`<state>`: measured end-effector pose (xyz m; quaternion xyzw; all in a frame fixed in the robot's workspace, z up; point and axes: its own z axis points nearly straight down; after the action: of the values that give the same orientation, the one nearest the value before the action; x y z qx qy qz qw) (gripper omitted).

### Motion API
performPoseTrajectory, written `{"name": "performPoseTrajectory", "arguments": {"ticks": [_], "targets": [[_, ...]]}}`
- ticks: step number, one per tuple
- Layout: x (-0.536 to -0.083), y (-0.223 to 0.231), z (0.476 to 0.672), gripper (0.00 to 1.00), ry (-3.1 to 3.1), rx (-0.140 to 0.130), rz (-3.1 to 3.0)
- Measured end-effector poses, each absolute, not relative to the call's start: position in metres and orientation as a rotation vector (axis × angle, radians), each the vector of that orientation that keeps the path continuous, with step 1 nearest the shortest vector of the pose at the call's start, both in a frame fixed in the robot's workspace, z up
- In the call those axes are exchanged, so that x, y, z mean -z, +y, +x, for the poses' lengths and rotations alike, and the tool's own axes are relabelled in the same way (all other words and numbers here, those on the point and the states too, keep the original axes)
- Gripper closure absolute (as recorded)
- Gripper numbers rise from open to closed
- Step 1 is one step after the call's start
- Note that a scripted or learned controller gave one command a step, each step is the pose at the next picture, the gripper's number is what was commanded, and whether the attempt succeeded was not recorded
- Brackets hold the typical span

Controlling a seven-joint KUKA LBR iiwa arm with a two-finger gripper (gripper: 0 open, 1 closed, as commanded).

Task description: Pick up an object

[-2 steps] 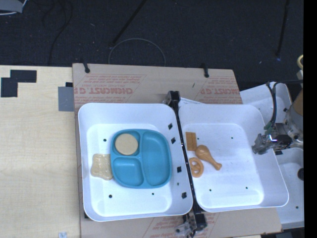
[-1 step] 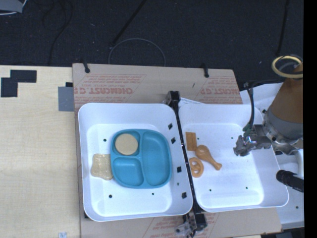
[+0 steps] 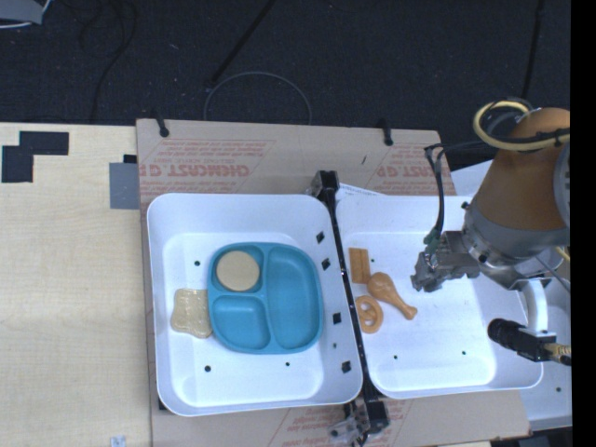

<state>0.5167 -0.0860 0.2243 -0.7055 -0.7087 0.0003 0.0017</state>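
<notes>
Candidate objects lie in the right bin, grouped near its left wall: a tan drumstick-shaped toy, a pretzel-shaped piece touching its lower left, and a small tan rectangular block just above. The left bin holds a blue divided tray with a round tan disc in its upper left compartment, and a pale flat piece beside the tray's left edge.

Handling estimate: all 3 items in the right bin appear to be small play-food pieces, probably light and rigid, with smooth surfaces that may slip under a narrow pinch. The drumstick-shaped toy is the nearest target. Its bulbous end offers the widest bearing surface; the thin shaft would be easier to span but may rotate. The pretzel-shaped piece lies flat and low, leaving little edge to take hold of, and contact with it may shift the drumstick-shaped toy.

Arm pose: the arm reaches in from the right, wrist bent downward, with the claw over the right bin, near the drumstick-shaped toy's right end but apart from it. Claw state: cannot be determined from this view; no object is visible in it
</notes>
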Motion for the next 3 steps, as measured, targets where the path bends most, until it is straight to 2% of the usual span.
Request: {"name": "performPoseTrajectory", "arguments": {"ticks": [1, 3], "targets": [[-0.234, -0.032, 0.522, 1.0, -2.225, 0.001, -2.213], [-0.231, 0.061, 0.511, 1.0, -2.223, -0.002, -2.214]]}}
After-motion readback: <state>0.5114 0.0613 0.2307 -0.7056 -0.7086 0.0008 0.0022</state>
